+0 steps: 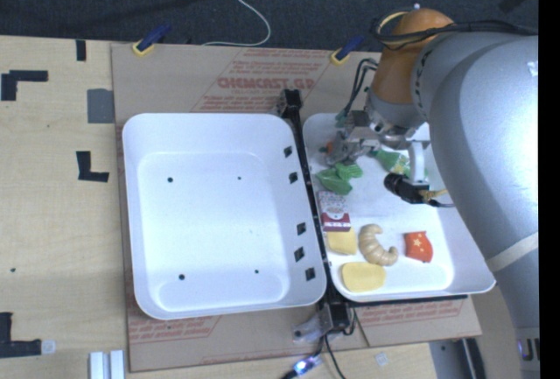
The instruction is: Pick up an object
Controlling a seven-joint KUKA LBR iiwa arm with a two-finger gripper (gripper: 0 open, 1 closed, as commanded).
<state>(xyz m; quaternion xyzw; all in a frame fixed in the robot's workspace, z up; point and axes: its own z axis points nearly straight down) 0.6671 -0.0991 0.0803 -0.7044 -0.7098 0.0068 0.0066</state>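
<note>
The claw (348, 143) is down in the right bin (464, 279), right over a green leafy thing (339, 176) near the divider. Honestly can't tell how it's set, too cluttered. Further down sit a croissant (376, 244), a yellow piece (362, 277) and a red one (418, 246).

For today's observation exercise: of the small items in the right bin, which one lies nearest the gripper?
The green item, right below the gripper. The croissant-shaped piece, red piece and yellow pieces all lie farther toward the bin's near edge.
</note>
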